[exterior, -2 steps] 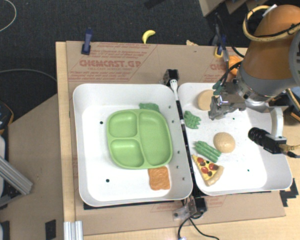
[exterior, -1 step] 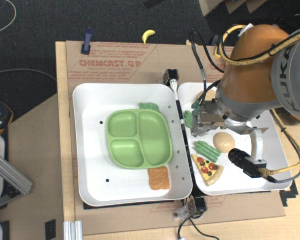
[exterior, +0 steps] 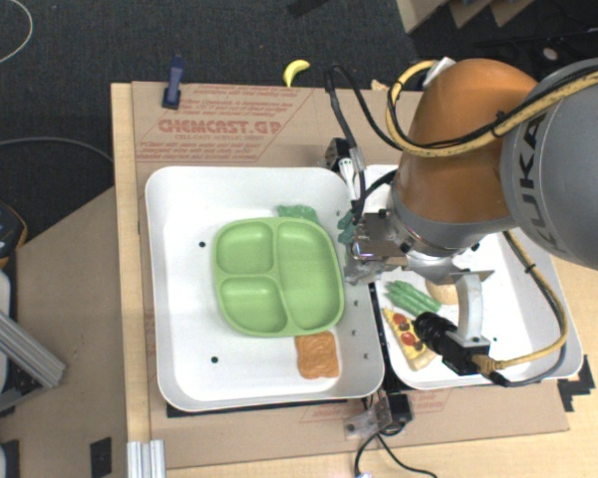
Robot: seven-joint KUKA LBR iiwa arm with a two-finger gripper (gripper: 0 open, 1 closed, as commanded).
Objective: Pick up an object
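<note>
Start at your left bin [exterior: 169, 267]: a green divided plate [exterior: 279, 275] lies flat in its middle, taking up most of the floor. Just below the plate's lower right corner sits an orange slice of toast [exterior: 318, 356], close to the bin's near wall, its longer side running up and down the view. At the plate's upper right corner there is a small leafy green piece [exterior: 297, 211], lying crosswise.

The gripper [exterior: 364, 250] hangs over the seam between the two bins, beside the plate's right edge. The wrist covers it, so you cannot tell whether it is wide or closed, and nothing can be seen held.

In the right bin [exterior: 526, 302], a bunch of green beans [exterior: 411, 295] and a pizza slice [exterior: 407, 334] lie just right of and below the gripper. I judge these two the nearest candidates; the beans slant down to the right, so you would need to turn the wrist across that line.
</note>
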